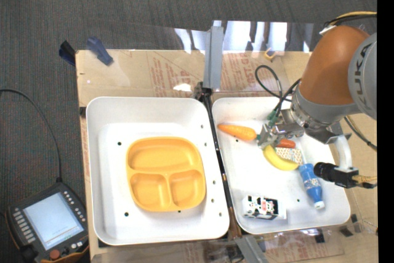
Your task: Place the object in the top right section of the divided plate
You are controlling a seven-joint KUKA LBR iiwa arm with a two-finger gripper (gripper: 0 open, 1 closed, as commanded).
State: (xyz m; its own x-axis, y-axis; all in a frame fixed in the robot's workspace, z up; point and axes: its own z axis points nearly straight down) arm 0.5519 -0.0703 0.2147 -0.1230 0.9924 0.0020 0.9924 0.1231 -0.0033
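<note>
The plate (165, 180) lies bare in the left bin, nothing placed. Right of it, the gripper (271, 134) hovers by the carrot (237, 131) and banana (280, 159); finger state unreadable.

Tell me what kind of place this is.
Probably a robotics lab or test bench, not a kitchen. A grey and orange robot arm reaches over two white bins on a cardboard-covered bench, toy food such as a carrot lies in one, and a teach pendant sits on the carpet.
</note>
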